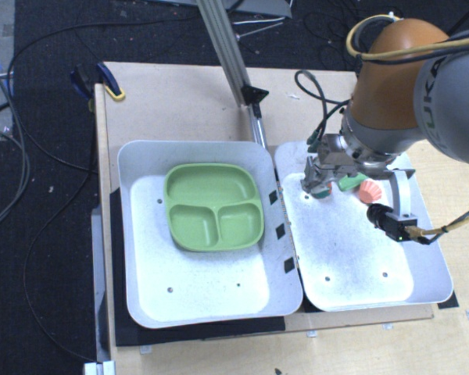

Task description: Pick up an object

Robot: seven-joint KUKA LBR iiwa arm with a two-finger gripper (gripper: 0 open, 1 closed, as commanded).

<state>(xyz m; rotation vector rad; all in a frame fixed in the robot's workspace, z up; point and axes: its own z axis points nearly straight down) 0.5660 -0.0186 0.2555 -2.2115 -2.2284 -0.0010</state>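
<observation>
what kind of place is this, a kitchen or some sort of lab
Most likely a robotics lab, not a kitchen. A grey and orange robot arm reaches over two white bins on a plywood bench, and loose cables trail across the dark floor.

Fixed above the bench (pixel 180 92), looking down at a slant, far enough to take in 2 white bins: left bin (pixel 141 287), right bin (pixel 422 283). Arm (pixel 422 84) entering from the right.
</observation>
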